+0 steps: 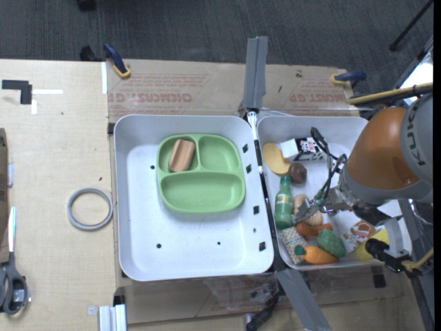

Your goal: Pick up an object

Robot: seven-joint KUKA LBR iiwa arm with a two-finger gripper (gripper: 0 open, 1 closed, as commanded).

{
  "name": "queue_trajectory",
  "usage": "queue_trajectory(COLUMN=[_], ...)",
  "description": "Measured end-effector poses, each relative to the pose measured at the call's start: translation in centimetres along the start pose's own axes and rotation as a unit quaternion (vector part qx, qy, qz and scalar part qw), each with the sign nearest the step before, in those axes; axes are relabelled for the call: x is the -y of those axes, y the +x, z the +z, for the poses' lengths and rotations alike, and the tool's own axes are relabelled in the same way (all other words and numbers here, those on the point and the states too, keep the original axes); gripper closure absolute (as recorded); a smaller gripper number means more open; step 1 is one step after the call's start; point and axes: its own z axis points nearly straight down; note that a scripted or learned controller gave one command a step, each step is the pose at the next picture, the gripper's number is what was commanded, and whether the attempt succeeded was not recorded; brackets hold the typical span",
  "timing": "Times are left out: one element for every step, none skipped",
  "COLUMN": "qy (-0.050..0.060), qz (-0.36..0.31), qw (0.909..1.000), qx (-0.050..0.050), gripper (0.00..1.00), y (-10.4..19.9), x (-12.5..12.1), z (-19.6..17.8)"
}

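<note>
In the right bin [358, 266], a carrot [318, 255] lies nearest, a green bottle [283, 204] farther left. The gripper [311, 212] hovers low among the toys (whether it is clenched, I cannot tell). Left bin: green plate [202, 174] bearing a hotdog [181, 155].

- Arm [386, 161] enters from the right side of the camera view; grey housing shows at the right edge.
- Orange band sits above the wrist, broad and rounded, facing the camera.
- Wrist section below the band is grey and angles down and to the left.
- Cables run along the wrist on its left side.
- Gripper [311, 212] points down and left, held low.
- Finger state not readable: tips are small and dark against clutter.
</note>
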Motion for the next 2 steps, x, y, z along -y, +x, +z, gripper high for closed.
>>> queue_trajectory(qy=[-0.001,0.002], qz=[0.000,0.025], qw=[1.0000,0.9997], qx=[-0.001,-0.003], gripper=[1.00,1.00], y=[0.1,6.0], x=[-0.1,-2.9], z=[-0.9,-9.8])
